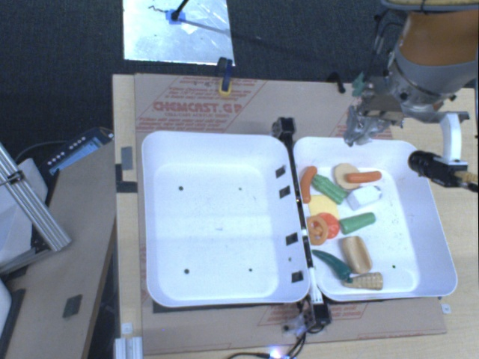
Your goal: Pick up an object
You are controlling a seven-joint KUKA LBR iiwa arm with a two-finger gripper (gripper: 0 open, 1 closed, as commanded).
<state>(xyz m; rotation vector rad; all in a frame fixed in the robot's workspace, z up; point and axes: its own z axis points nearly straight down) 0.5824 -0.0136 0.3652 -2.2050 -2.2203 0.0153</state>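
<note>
Nearest the camera, at the bottom of the view, sit the front edges of two shallow white bins placed side by side on a cardboard-covered bench. The left bin [217,223] has nothing resting in it. The right bin [426,238] holds a loose cluster of small toy foods toward its left half.

Moving from near to far inside the right bin: a pale corn cob [364,280] lies closest, touching the tip of a dark green pepper [331,263]. Just behind is a tan bread roll [357,253]. Then comes a red and orange tomato [322,227] against the bin's left wall, with a light green pod [357,221] beside it. Farther back lie a yellow slice [323,206], a white block [364,197], a green cucumber [330,188], an orange carrot [306,183], and a red sausage [364,176] resting on a tan bun.

Farthest, above the bin's back rim, hangs the gripper [362,134], carrying nothing; whether it is spread or closed cannot be told from this angle.

These pieces look like light, hollow plastic: stiff, smooth and likely slippery. The bread roll seems the easiest target, since it lies a little apart. A pinch across its narrow middle would probably hold best; rounded pieces may squirt sideways.
</note>
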